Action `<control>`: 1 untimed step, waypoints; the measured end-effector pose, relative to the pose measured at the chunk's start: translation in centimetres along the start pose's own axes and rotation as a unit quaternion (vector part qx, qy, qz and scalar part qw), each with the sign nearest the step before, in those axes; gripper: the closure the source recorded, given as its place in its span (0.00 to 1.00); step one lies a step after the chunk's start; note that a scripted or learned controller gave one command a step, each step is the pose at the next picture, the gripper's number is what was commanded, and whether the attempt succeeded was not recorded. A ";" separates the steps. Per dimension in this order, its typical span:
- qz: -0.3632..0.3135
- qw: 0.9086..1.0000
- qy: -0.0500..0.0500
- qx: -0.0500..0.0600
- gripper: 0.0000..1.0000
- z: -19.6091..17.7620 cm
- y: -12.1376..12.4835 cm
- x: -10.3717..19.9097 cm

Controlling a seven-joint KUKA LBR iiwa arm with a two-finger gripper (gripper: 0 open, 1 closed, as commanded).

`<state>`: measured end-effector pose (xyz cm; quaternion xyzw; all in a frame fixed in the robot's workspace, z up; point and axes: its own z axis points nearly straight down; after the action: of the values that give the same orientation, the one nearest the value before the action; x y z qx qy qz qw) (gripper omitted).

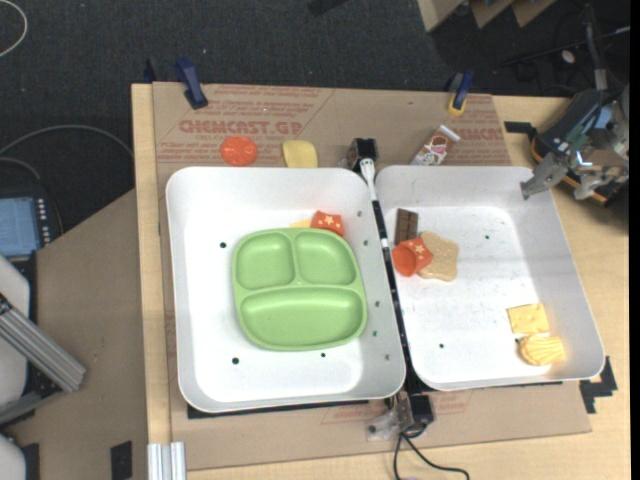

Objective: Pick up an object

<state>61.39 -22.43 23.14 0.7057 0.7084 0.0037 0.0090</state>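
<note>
**Arm at the right edge, toys lying in both bins**

The cardboard-topped bench carries two white bins. The left bin holds a green divided plate, with a small red block touching its upper rim. The right bin holds a tan bread-like piece touching a red-orange toy, and a dark brown bar just above them. Near its lower right corner lie two yellow crinkled pieces, close together.

The gripper hangs over the right bin's upper right corner, well apart from every toy, holding nothing; how far its jaws stand open, I cannot tell.

Beyond the bins sit an orange disc, a yellow piece and a small wrapped packet.
</note>
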 end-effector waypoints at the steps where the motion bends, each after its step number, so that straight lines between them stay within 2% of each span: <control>1: -0.001 1.000 0.007 0.013 0.00 10.1 -1.2 8.4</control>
<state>60.34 -14.10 12.98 0.7048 0.7094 -0.0009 -0.0051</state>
